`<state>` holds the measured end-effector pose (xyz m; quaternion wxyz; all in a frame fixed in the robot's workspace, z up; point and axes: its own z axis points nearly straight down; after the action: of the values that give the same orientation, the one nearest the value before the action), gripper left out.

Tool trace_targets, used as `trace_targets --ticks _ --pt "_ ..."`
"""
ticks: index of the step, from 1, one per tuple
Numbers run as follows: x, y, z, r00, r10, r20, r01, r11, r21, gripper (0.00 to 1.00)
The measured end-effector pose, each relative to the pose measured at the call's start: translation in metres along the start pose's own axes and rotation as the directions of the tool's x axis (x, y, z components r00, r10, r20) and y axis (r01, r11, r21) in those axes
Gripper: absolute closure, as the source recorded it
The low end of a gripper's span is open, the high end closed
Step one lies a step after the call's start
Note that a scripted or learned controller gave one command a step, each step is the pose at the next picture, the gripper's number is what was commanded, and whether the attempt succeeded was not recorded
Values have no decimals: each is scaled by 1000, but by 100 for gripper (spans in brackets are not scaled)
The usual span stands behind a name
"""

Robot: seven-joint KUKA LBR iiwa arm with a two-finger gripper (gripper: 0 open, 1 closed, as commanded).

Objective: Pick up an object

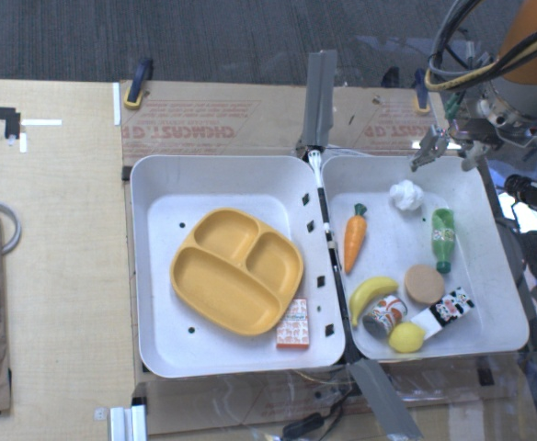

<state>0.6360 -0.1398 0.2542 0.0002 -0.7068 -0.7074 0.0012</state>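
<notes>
Camera view: yellow divided plate (238, 270) fills the left bin (149, 246); small pickable items, like the carrot (354, 238), crowd the right bin (498, 274). Above its far rim hangs the claw (448, 145), grip state untellable.

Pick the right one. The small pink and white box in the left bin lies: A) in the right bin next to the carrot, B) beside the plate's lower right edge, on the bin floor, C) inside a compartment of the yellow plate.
B: the small box rests on the left bin floor just off the yellow plate.
</notes>
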Motion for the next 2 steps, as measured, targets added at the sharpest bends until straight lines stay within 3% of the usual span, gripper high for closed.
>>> trace_targets --ticks 1,2 --pt "-29 -38 -48 989 148 1 -148 989 -1 0" --pt "-50 23 24 999 -49 1 49 999 -1 0"
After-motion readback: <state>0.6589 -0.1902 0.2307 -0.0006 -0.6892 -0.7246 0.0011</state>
